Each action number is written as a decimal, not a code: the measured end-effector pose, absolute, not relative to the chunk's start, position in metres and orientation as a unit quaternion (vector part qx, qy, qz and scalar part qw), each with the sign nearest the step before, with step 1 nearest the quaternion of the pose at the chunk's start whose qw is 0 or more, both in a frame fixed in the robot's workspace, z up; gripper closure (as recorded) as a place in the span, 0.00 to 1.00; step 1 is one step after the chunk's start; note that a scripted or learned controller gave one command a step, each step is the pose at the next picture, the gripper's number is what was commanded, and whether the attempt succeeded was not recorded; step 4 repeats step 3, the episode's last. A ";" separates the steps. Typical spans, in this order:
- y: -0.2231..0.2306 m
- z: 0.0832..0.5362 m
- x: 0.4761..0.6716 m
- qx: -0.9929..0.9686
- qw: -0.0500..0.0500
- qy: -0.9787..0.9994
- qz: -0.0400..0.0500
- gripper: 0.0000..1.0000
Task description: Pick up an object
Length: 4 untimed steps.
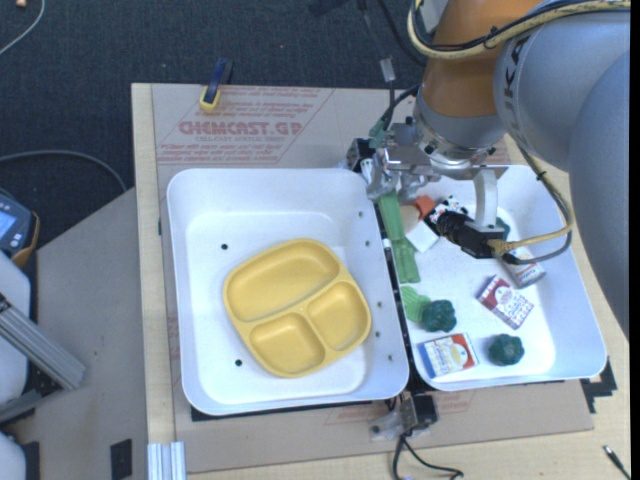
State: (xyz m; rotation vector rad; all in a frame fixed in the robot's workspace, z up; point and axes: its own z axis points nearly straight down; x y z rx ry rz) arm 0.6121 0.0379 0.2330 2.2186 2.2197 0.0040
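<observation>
Gripper (pixel 392 190) sits over the green strip (pixel 404 251) (its opening can't be told): reaching step, next a firm close.

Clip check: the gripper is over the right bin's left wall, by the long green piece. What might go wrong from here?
The gripper hangs almost over the right bin's left wall; coming down, it may hit the rim.
The long green piece lies tight along that wall, so a grasp may well slip off.
The dark green lump sits at its lower end and might get dragged.
</observation>
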 end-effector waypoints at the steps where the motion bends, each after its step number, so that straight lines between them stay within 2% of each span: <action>1: 0.029 0.214 0.614 0.708 -0.001 0.707 -0.002 1.00; 2: 0.035 0.222 0.625 0.707 0.001 0.708 0.001 1.00; 3: 0.034 0.235 0.613 0.707 0.000 0.707 0.000 1.00; 4: 0.034 0.235 0.613 0.707 0.000 0.707 0.000 1.00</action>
